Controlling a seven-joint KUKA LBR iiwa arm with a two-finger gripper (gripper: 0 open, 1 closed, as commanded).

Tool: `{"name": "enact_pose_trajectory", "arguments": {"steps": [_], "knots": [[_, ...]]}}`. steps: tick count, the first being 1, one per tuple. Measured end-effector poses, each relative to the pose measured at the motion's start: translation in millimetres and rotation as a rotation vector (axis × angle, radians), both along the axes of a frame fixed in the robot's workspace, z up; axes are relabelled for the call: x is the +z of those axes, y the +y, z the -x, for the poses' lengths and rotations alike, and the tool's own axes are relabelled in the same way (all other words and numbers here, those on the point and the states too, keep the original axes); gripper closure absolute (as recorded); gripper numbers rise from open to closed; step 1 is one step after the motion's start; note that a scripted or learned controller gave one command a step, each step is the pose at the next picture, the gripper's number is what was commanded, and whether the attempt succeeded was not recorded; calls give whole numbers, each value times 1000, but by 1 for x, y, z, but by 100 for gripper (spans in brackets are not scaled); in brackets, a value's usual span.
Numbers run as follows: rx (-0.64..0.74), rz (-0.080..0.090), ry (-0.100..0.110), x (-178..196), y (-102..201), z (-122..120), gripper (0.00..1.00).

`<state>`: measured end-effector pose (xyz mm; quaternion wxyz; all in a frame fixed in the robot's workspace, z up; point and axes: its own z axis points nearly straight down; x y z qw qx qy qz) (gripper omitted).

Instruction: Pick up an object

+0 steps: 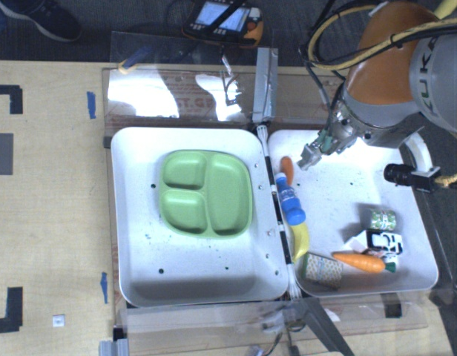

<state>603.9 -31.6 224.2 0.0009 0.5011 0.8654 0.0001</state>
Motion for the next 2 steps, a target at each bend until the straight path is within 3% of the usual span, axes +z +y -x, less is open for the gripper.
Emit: {"name": "enact_pose_trajectory", "arguments": {"steps": [1,2], "knots": [[21,-1,1,-40,13,82,100],[79,-1,-2,-24,56,18,100]]}}
